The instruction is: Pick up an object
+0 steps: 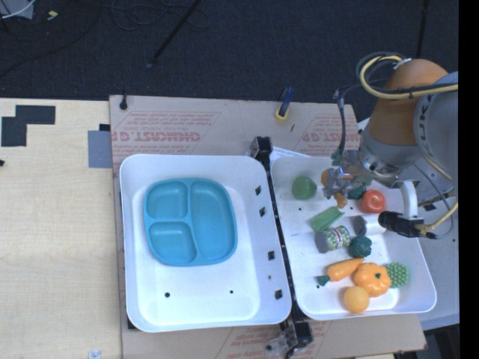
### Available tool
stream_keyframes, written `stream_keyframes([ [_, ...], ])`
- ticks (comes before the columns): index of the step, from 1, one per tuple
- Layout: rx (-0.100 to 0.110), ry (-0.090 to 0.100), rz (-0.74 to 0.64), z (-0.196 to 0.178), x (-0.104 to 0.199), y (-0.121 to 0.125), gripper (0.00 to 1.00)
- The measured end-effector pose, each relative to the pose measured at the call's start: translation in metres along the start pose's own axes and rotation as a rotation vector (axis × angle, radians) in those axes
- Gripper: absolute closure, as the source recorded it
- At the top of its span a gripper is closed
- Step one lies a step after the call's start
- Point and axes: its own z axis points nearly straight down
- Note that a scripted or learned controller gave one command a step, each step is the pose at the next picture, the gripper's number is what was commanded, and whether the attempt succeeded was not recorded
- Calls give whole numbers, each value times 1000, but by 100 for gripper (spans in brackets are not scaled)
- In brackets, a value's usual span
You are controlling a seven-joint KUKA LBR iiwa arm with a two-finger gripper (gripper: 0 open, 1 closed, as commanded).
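Gripper (338, 184), its state impossible to tell, hangs at the frame's right over the right white bin (426, 294), just beside a small orange-and-grey toy (334, 178).

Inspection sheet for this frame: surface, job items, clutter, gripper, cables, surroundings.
Surface: bench with two white bins; left bin, right bin.
Job's things: in right bin, green ball, tomato, carrot, orange pepper, yellow lemon, small can.
Clutter: blue divided tray in left bin.
Grippers: gripper low over right bin's far end; finger state unclear.
Cables: yellow loop on arm; loose wires far left.
Surroundings: cardboard sheet, dark floor.
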Motion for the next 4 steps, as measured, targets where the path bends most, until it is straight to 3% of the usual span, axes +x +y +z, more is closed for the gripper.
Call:
stream_keyframes([
  [2,-4,0,-4,68,7,4,0],
  [3,-3,0,-2,57,6,4,100],
  [4,-10,-1,0,0,13,9,100],
])
